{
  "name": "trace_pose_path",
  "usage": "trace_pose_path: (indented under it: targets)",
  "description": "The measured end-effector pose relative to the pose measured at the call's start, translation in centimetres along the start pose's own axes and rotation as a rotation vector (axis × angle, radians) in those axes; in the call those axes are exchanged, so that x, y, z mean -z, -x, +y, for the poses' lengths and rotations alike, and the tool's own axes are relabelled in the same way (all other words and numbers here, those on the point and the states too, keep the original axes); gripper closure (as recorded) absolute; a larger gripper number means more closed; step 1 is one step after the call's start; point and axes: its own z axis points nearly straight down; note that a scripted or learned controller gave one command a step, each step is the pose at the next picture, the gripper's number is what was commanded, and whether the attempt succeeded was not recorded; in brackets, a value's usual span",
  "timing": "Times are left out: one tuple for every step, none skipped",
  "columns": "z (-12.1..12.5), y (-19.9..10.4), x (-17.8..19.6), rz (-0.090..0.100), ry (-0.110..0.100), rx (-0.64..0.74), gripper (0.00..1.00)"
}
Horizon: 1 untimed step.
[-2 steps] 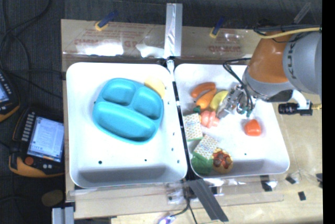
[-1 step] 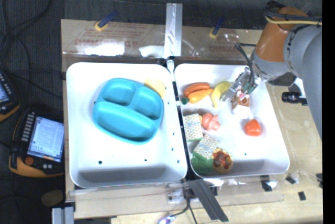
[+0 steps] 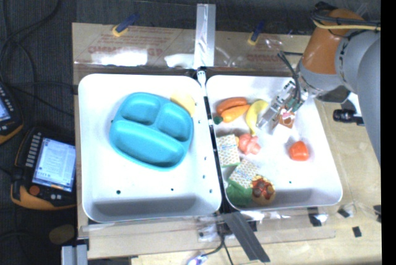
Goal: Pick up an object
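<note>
My gripper (image 3: 273, 114) hangs low over the right bin (image 3: 322, 186), near its back middle, pointing down and to the left. Its tip is right beside a yellow banana (image 3: 255, 112). A small brown and red piece (image 3: 287, 119) lies just to the right of the gripper. An orange carrot-like piece (image 3: 231, 108) lies left of the banana. A pink piece (image 3: 249, 144) lies in front of the banana, and a red tomato (image 3: 299, 150) sits further right.
The left bin (image 3: 99, 195) holds a blue compartment tray (image 3: 152, 129) with a yellow piece (image 3: 183, 101) at its back right. Checkered packets (image 3: 228, 149) and a green and brown heap (image 3: 252, 189) fill the right bin's front left. A divider wall (image 3: 210, 134) separates the bins.
</note>
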Motion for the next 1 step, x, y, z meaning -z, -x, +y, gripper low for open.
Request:
trace_pose_path:
  targets:
    - [0.3, -5.29, 0.14, 0.001, 0.002, -0.127, 0.0]
